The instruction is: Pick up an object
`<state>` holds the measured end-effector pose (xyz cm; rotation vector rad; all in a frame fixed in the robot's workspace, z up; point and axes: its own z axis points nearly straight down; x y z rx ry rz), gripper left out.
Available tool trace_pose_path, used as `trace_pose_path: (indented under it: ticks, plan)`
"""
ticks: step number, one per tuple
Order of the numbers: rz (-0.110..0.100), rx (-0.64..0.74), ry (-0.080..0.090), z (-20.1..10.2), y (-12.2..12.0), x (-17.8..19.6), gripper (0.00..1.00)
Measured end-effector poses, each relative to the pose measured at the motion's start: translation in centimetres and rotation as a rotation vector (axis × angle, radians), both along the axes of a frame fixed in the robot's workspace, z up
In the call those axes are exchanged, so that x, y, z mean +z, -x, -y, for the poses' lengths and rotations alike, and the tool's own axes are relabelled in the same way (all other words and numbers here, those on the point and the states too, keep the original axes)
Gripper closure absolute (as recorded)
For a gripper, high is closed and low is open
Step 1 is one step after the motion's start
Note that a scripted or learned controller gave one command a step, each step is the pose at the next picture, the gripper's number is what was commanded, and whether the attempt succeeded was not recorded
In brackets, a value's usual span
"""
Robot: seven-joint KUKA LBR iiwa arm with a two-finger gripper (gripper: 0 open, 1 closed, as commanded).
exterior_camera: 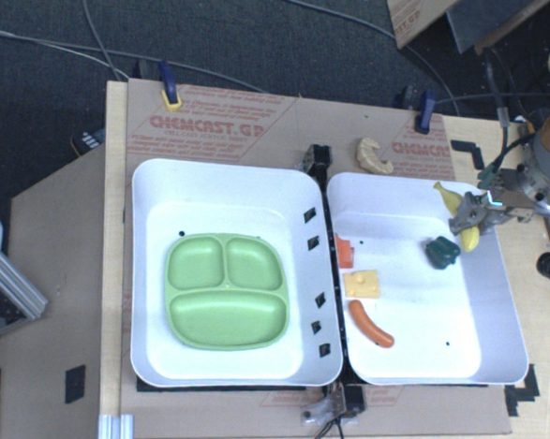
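My gripper (467,216) hangs over the far right corner of the right bin (494,314), directly above a yellow banana (468,239) whose middle it hides. The banana's tip (443,189) pokes out to the upper left of the gripper. Just below and left of the gripper lies a dark green, broccoli-like piece (443,252). A yellow cheese wedge (362,284), a red-orange sausage (371,325) and a small orange-red piece (345,253) lie along the bin's left side.
The left bin (154,205) holds a green divided plate (227,289). A beige object (374,155) rests on the board behind the right bin. Clamps and cables sit at the back edge. The arm (546,176) comes in from the right.
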<state>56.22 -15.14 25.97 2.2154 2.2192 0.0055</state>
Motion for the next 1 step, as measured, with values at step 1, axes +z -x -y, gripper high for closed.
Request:
trace_pose_path:
  ticks: [1]
  plan:
    - [-0.004,0.004,-0.003,-4.48,-1.81,0.30,1.00]
